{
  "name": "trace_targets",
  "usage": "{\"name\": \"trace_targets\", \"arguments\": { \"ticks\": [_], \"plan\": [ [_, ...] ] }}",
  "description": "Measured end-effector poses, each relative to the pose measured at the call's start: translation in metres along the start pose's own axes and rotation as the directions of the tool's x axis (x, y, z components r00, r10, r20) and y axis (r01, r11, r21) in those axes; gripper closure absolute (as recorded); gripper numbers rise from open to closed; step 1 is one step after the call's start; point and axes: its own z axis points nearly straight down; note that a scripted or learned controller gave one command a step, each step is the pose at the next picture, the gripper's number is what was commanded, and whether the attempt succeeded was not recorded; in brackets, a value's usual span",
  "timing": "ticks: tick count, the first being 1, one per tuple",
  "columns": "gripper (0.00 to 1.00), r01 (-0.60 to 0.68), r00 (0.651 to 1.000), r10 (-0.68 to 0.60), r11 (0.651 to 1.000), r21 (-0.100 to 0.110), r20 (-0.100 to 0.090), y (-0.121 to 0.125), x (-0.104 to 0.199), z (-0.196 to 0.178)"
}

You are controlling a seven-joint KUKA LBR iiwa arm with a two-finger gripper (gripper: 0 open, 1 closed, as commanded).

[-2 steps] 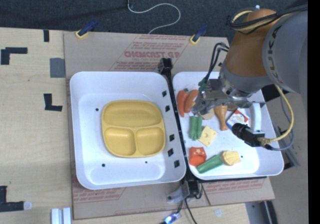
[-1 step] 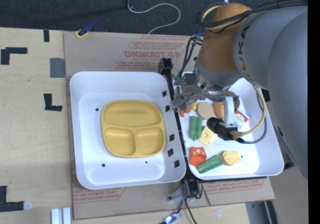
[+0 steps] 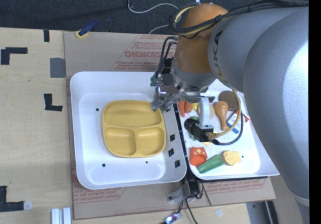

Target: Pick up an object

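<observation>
Gripper (image 3: 161,98) over left bin's (image 3: 80,118) right edge, beside yellow tray (image 3: 133,128)

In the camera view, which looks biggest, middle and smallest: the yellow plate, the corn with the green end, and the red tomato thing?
1. Yellow divided plate, by far the largest, in the left bin.
2. Corn, with its green end, in the right bin.
3. Red piece, the smallest, just left of the corn.
All three lie at bin level, so nearness hardly skews this.
</observation>
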Motion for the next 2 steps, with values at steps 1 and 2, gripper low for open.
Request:
{"name": "trace_targets", "arguments": {
  "ticks": [1,2],
  "plan": [
    [1.0,-0.005,1.0,0.005,1.0,-0.002,0.001,0.018,0.005,-0.006],
    [1.0,-0.007,1.0,0.007,1.0,0.001,0.003,0.003,0.007,-0.004]
  ]
}}
